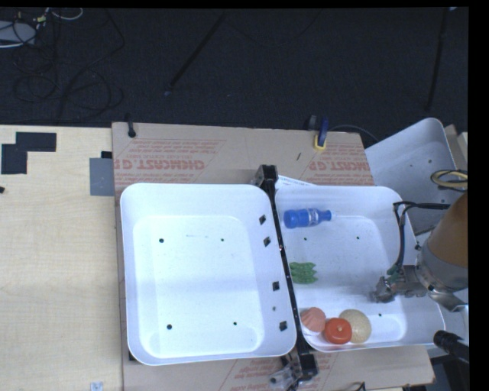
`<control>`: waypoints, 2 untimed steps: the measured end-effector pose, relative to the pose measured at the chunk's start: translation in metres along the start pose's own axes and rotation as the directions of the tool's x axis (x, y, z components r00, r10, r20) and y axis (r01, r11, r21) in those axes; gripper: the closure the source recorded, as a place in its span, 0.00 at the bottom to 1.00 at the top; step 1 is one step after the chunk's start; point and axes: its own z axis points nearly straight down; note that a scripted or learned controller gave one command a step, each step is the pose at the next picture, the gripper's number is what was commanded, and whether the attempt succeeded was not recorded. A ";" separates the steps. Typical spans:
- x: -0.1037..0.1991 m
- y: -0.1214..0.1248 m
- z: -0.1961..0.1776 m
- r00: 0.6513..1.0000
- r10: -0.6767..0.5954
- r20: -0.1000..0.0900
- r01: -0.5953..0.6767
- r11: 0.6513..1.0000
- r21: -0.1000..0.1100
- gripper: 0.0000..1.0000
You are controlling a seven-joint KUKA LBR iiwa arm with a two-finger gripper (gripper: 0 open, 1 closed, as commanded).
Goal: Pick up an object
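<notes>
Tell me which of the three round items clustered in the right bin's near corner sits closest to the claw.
The pale cream ball, rightmost of the three. The red one and the pinkish one lie further left of the claw.

Robot lab: white bins (137, 229), taped cardboard (191, 156).

Right bin (359, 200) centre open (toys (336, 327) crowd near rim).

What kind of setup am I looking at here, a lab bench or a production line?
Most likely a lab test bench: two white bins sit on taped-down cardboard, loose cables trail behind, and the objects are toy-like odds such as a blue bottle.
</notes>
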 end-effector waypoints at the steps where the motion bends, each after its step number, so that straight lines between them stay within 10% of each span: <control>1: 0.001 0.021 -0.105 1.000 -0.009 0.005 0.009 1.000 -0.010 1.00; 2: 0.002 0.051 -0.197 1.000 -0.010 0.005 0.010 1.000 -0.010 1.00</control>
